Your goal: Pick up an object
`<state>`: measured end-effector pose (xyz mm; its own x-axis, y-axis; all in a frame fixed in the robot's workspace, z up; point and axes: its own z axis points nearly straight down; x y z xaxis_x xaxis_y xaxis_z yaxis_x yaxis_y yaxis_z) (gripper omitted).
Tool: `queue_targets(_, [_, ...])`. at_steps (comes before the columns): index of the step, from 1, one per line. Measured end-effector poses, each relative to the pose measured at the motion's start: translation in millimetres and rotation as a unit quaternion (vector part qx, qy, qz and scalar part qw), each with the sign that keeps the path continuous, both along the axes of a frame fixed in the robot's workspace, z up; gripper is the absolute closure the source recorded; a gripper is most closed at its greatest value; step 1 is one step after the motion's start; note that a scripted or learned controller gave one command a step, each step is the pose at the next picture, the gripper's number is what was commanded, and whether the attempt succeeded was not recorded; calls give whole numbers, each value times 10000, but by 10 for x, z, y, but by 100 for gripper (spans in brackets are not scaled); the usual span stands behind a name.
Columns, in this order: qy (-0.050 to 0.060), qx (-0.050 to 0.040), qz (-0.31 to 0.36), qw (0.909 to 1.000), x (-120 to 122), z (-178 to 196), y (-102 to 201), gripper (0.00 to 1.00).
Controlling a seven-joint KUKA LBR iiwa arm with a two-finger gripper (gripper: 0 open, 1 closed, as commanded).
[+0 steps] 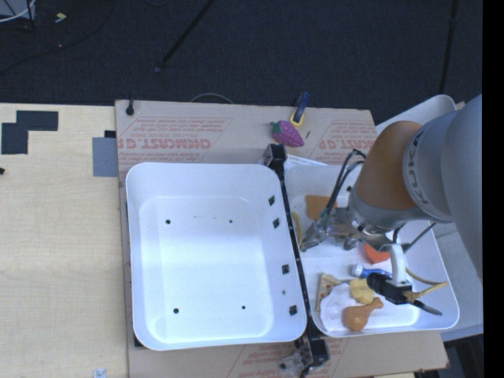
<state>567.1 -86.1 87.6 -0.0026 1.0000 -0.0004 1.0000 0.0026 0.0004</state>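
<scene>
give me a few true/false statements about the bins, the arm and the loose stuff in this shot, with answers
1. The arm reaches over the right bin. True.
2. The left bin is piled with toys. False: the toys, such as a tan chicken-drumstick shape, lie in the right bin.
3. A purple grape-like toy sits on the cardboard behind the bins. True.
4. The gripper hangs over the wooden bench on the left. False: it is low in the right bin, near the divide between the bins.
5. The orange piece lies in the left bin. False: it lies in the right bin, beside the gripper.
</scene>
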Motion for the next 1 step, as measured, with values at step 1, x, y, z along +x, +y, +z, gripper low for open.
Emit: queue_targets(1, [-18, -5, 0, 10000, 740, 7, -214, 0])
